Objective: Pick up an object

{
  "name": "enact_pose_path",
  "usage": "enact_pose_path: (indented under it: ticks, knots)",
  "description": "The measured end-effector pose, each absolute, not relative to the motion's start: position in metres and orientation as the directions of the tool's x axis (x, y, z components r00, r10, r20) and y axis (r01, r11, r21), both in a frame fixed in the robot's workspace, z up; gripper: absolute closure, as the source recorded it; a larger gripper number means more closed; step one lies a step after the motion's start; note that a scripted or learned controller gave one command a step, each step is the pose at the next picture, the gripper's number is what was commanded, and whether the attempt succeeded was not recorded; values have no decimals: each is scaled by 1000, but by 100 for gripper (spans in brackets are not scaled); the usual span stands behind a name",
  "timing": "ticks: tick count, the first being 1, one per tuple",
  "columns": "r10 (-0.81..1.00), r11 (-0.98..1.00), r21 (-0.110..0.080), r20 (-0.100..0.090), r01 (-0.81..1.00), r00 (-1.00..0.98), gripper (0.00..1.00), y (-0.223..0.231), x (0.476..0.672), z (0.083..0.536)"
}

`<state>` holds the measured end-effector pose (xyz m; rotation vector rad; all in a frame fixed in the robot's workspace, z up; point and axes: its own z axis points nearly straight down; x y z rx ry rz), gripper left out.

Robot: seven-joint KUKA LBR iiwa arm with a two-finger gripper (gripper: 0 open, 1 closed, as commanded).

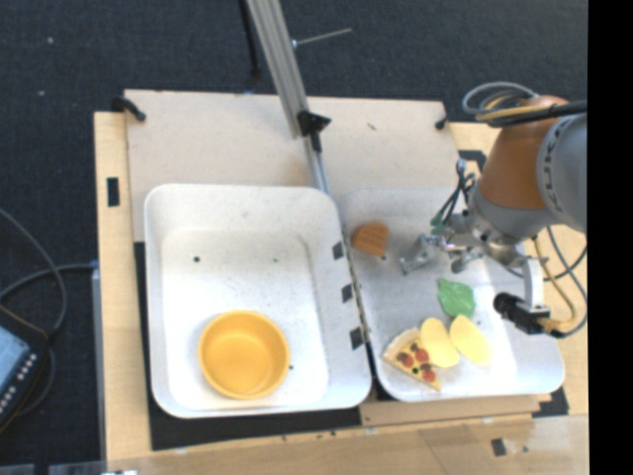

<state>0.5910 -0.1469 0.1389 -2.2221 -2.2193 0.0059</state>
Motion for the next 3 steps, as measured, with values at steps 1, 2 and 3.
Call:
enact_pose_path:
  ticks: [1,2,3]
  knots:
    - [1000,-1,0,-2,1000,1,0,-148,591,100]
    - [1000,-6,5,-2,1000,6,100,-149,592,113]
    - [1000,-1,7,-2,1000,1,100,-160,594,163]
